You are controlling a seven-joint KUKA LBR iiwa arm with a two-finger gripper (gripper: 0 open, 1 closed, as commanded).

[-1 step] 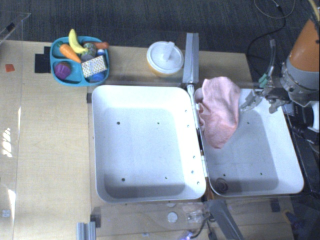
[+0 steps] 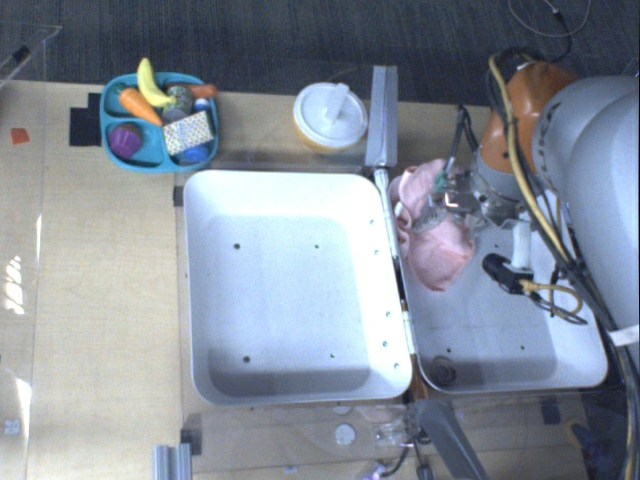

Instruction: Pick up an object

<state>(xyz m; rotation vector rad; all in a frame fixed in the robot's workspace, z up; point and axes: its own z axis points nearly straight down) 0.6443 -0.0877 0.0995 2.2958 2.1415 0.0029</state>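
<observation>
A crumpled pink cloth (image 2: 437,236) lies in the right white bin (image 2: 520,353), bunched against its left wall near the far corner. My gripper (image 2: 455,200) reaches in from the right and sits right at the cloth's upper part, with pink folds rising around its tip. The folds and the wrist hardware hide the tip. The grey arm with its orange band (image 2: 527,98) covers the bin's right side.
The left white bin (image 2: 290,278) sits beside it, behind a metal divider (image 2: 381,118). A blue tray of toy food (image 2: 160,120) and a white lidded cup (image 2: 331,115) stand on the bench behind. Yellow and black cables (image 2: 545,288) hang over the right bin.
</observation>
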